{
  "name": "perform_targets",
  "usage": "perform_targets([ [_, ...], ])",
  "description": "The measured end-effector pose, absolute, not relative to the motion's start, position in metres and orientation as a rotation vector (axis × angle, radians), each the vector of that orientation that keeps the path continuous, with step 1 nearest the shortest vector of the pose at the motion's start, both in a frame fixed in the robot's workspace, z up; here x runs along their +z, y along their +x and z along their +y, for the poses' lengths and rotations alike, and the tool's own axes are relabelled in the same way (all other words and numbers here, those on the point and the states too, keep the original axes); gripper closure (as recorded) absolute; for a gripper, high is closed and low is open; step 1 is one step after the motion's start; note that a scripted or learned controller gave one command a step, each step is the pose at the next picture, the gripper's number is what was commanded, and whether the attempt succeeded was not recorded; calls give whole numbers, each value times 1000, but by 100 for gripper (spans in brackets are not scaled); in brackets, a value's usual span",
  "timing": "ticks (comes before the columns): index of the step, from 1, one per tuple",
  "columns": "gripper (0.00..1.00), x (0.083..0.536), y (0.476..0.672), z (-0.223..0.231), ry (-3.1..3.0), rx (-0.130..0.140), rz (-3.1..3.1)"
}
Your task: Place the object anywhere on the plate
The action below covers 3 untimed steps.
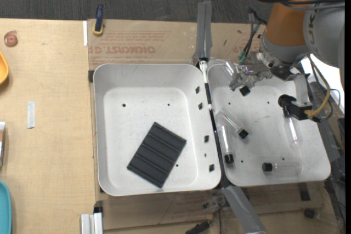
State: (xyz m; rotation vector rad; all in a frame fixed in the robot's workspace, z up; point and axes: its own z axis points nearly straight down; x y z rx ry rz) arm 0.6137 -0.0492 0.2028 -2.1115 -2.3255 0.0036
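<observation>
So far nothing is placed: the dark ribbed plate (157,154) lies bare in the left bin (109,76), clear tubes (227,137) rest in the right bin, and beyond, the gripper (241,80) hovers, its state unreadable.

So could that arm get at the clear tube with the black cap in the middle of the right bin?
Probably yes. The tube lies in the open, apart from the other tubes, and the tool is just above it over the same bin.

Two white bins (104,134), one dark ridged plate (157,154), several clear tubes (224,140).
</observation>
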Motion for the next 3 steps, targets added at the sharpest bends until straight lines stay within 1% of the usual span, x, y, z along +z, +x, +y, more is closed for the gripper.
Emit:
perform_targets([
  [1,100,206,619,29,-2353,5,-2081],
  [2,100,254,650,62,-1800,3,-2576],
  [3,100,356,659,120,-1502,4,-2760],
])
